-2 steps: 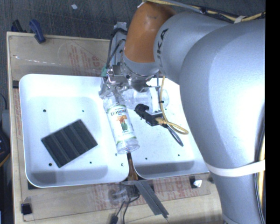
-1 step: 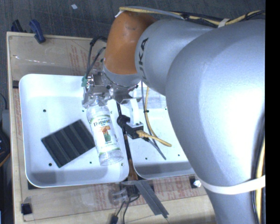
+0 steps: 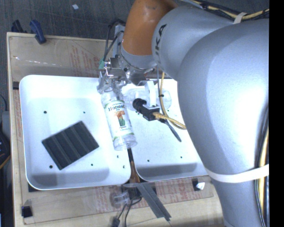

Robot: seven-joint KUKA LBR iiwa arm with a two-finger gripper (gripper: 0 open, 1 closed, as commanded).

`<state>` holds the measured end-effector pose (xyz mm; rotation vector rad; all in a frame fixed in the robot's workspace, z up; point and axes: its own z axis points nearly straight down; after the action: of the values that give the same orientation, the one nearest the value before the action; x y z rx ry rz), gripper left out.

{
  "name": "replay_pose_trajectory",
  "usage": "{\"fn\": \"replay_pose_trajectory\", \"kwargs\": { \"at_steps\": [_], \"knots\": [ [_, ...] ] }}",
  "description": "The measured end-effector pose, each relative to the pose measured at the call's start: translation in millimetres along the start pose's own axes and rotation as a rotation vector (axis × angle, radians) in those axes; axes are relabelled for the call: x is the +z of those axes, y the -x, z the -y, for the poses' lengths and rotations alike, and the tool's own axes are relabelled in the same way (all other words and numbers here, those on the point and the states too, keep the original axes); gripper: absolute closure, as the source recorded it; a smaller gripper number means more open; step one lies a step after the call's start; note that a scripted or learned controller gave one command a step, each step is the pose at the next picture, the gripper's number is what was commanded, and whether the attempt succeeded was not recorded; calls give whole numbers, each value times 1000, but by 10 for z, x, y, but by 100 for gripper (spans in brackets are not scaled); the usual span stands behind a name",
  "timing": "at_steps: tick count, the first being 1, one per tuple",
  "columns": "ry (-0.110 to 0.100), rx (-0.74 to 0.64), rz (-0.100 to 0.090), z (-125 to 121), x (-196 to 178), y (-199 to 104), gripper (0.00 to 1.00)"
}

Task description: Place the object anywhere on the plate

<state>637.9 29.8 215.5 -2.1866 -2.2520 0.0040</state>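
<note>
Two white bins — gripper clasps bottle above dark plate.

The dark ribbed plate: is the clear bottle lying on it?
No: the plate lies apart in the left bin, the bottle at that bin's right edge.

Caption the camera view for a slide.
KUKA arm's gripper at the cap end of a clear bottle lying across both white bins' shared rim, near a dark ridged plate.

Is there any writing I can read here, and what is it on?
"Hansen's" or close to it, partly blurred: on the bottle label.
Smaller print lower on that label: too blurred to read.
Dark letters on the arm beside its orange band: seen at too steep an angle to read.
Faint red print on the bench: unreadable.
</note>
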Motion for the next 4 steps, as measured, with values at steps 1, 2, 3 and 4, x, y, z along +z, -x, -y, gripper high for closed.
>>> {"fn": "replay_pose_trajectory", "kwargs": {
  "at_steps": [1, 2, 3, 4],
  "knots": [
    [-5, 201, 0, 150, -66, 488, 100],
    [-3, 219, 1, 9, 137, 394, 100],
    [0, 127, 1, -180, -175, 72, 100],
    [2, 209, 1, -179, -411, 145, 100]
  ]
}}
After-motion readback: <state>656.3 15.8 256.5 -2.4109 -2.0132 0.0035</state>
